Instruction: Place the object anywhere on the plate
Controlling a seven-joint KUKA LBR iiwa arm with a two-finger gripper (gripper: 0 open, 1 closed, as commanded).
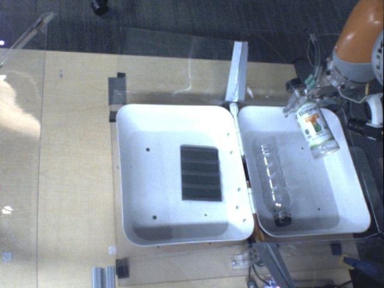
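A robotics lab: a wooden table (66, 179) with two white bins (174, 131), clear guard panels (21, 71) and loose cables (270, 275)

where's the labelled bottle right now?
The labelled bottle is over the right bin's far right corner, just below the tool, with the clear bottle lying to its lower left in the camera view.

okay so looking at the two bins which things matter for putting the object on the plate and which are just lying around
Belongs to the job:
- labelled bottle, at the right bin's far corner under the gripper
- dark ribbed plate in the left bin

Just lying about:
- clear bottle with dark cap, flat in the right bin
- metal divider post behind the bins
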